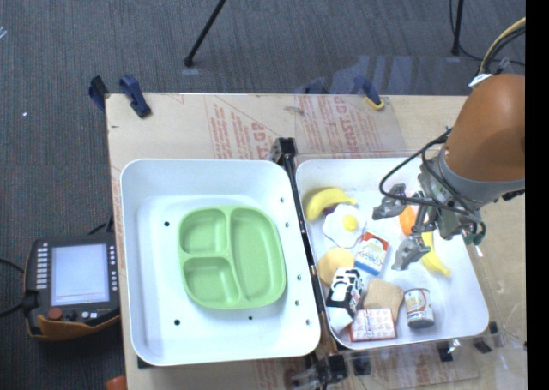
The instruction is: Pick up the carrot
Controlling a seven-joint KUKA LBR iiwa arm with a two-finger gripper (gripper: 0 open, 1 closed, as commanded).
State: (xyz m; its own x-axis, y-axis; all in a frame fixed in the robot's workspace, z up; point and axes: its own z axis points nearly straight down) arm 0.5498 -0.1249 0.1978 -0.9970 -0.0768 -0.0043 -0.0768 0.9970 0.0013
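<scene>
The jaws hang spread over the right bin (477, 311), and whether anything sits between them I cannot tell. The carrot (409, 219) lies just beside them, left of the grey fingers (413, 250), right of the fried egg (345, 224).

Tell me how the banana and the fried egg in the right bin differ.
The banana is all yellow; the fried egg is white with a yellow yolk. The banana is a curved, rounded shape, while the egg lies flat with a wavy edge. The banana sits nearer the bin's far left corner; the egg lies just in front of it. Both look like toy food, side by side in the right bin.
</scene>
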